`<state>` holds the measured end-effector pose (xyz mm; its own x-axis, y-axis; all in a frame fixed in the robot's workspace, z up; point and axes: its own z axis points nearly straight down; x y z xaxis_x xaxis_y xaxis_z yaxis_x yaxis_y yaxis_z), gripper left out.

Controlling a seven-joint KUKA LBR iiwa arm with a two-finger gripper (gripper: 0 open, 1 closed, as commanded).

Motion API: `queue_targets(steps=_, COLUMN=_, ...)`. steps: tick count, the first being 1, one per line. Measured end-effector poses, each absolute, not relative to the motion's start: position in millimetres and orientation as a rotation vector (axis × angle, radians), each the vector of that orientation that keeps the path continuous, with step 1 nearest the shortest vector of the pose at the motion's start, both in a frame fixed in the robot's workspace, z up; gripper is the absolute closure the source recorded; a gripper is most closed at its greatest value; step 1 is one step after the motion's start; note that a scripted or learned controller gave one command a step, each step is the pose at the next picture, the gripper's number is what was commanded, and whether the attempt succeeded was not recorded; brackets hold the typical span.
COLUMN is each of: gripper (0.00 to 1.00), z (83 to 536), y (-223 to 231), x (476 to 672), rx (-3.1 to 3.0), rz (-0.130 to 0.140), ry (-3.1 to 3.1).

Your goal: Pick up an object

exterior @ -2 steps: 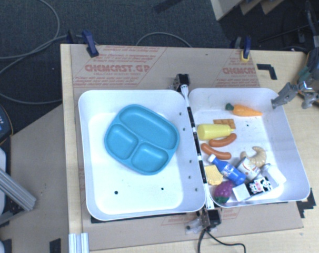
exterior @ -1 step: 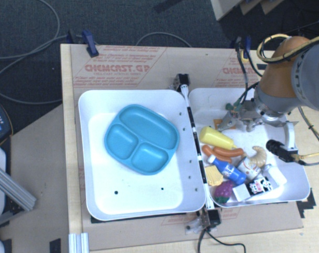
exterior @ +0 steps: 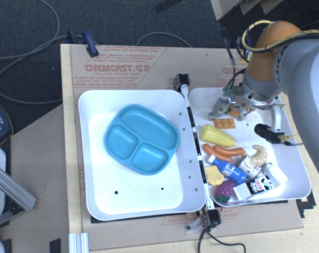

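Two bins: end effector (exterior: 230,107), grip state unclear, hovers in right bin's (exterior: 299,178) open far corner.

From my remote view the gripper (exterior: 229,107) fingers are too small to resolve, and the arm (exterior: 301,62) behind it is cropped by the frame edge.

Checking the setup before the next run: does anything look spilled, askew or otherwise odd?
Nothing looks spilled or damaged. The blue divided plate lies flat in the left bin; the toy foods are heaped together in the right bin, all inside its walls. The hand is low over that bin's far end.
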<state>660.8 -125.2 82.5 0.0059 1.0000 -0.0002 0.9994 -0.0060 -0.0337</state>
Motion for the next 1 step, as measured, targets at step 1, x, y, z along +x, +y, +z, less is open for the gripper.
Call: queue_targets(steps=1, gripper=1.0, z=89.0, y=-126.9, x=658.1, rx=-2.212, rz=0.042, ry=-2.195)
